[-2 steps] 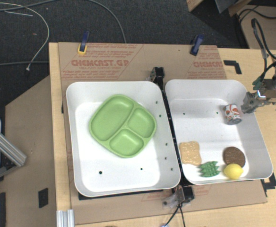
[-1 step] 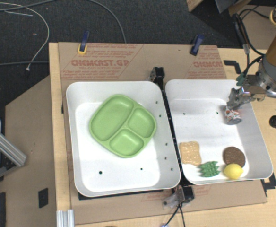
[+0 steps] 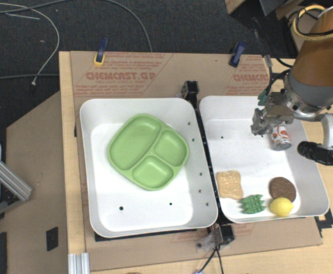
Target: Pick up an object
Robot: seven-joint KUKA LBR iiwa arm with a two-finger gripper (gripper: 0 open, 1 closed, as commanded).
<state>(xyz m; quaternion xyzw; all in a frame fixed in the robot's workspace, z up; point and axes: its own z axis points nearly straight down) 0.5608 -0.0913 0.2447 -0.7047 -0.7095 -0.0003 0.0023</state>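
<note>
The gripper (image 3: 264,121) hangs over the right bin (image 3: 235,110), upper right of frame, beside a small can (image 3: 280,137). Whether it is open or closed cannot be told. A green plate (image 3: 148,151) lies in the left bin (image 3: 98,170).

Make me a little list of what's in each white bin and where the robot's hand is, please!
left bin: green divided plate
right bin: small can, cracker, green toy, yellow ball, brown round thing
gripper: over the right bin's far end, beside the small can
holding anything: cannot tell
bench: cardboard sheet under both bins
</note>
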